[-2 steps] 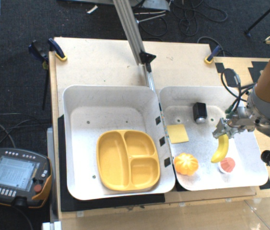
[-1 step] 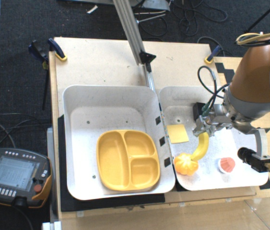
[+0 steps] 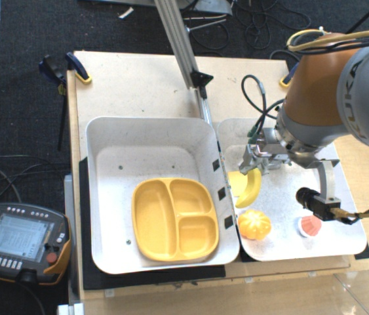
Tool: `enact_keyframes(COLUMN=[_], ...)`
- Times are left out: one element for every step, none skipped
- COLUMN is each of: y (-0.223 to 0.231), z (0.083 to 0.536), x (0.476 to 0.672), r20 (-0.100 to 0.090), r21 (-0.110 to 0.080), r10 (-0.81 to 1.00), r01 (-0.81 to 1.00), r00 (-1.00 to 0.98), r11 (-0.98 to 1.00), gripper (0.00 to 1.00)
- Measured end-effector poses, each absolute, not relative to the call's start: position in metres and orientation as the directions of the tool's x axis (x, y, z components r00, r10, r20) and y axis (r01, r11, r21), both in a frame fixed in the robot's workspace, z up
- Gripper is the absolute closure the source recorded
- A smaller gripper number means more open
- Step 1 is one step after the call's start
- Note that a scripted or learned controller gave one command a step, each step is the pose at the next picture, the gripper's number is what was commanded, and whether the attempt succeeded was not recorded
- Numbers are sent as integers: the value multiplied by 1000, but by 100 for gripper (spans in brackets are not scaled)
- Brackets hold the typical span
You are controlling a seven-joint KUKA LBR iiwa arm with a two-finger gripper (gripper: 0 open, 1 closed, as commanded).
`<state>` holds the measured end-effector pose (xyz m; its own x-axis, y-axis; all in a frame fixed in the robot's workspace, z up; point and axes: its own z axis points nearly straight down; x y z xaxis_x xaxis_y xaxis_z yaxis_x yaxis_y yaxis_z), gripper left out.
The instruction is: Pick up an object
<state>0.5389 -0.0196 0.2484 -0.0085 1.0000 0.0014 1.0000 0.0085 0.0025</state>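
I am at the approach-and-grasp step: my end effector [image 3: 257,161] hangs low over the right bin [image 3: 341,241], right above the upper tip of the banana [image 3: 248,188], and nothing is lifted yet. Whether my tips are spread or pressed together I cannot tell from this slanted view; the metal parts blur into one another, and I see nothing clearly caught between them. So I judge the banana to be lying free, not held.

The banana lies in the right bin, close against the wall it shares with the left bin [image 3: 105,143]. It is yellow, curved, and runs roughly from upper right to lower left, its top end just under my wrist hardware. It looks smooth and a little slick, so a pinch across its narrow width should serve better than one along its length.

Just below it sits a small orange fruit [image 3: 254,224], ribbed like a mandarin, near but seemingly apart from the banana. Further right lies a small red and white piece [image 3: 310,226], beside a black part of my own rig.

The next move, as I judge it, calls for settling squarely over the banana's middle, closing firmly, then rising straight up. The bin wall is close, which could foul one tip.

The left bin carries a yellow divided tray [image 3: 174,219], well away from my work.
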Motion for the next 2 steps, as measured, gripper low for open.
enact_keyframes(y=[28, 79], z=[242, 229], x=[568, 584], r20=[1, 1], r21=[2, 0], r10=[1000, 1000], r01=[1000, 1000], r00=[-8, -8], r11=[8, 8], gripper=[100, 100])
